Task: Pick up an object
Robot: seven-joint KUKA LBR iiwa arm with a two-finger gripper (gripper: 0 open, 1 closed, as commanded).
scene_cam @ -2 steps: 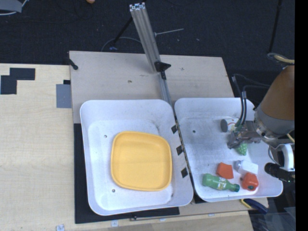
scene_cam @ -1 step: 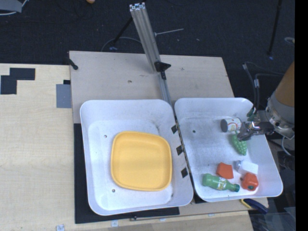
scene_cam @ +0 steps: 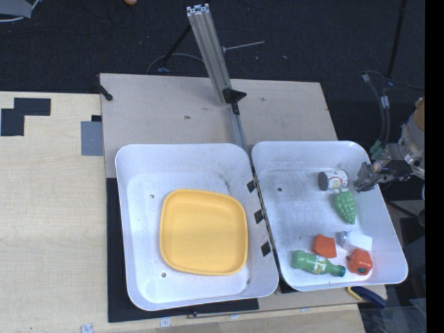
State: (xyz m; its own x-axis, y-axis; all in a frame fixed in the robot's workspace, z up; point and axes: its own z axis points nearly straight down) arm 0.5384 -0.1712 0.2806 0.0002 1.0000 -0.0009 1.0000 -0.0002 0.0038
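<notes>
— What's closest to us on the bench?

— The near rim of the left bin (scene_cam: 201, 298), and inside it a square yellow plate (scene_cam: 204, 232) lying flat, filling most of the floor. Just right of that, the right bin (scene_cam: 298, 186), with all the small things gathered toward its right side.

— Name them for me.

— Along the near edge, a green bottle (scene_cam: 317, 263) on its side with a pale label, its neck pointing right. Just beyond it sits an orange block (scene_cam: 324, 245). At the near right corner, an orange-red toy (scene_cam: 360, 261) with a dark spot on it, touching a small white block (scene_cam: 360, 241) just behind it. A little grey piece (scene_cam: 342, 237) lies beside the white block, on its left; too small for me to name.

— And farther back?

— A green bumpy thing, like a toy bunch of grapes (scene_cam: 345, 207), lies midway along the right side. Beyond it, a small can (scene_cam: 333, 181) on its side, dark end facing left, printed label facing up.

— Where's the arm?

— It comes in from the right. The gripper (scene_cam: 365, 179) hangs over the right bin's far right edge, dark fingers pointing down and left, just right of the can and just beyond the grapes. It touches neither, as far as I see.

— Open or closed?

— I can't tell from here; the tip is one dark shape. Nothing sits between the fingers that I can make out.

— Anything behind the bins?

— A slanted aluminium rail (scene_cam: 211, 47) rising from the bench's far side.
</notes>
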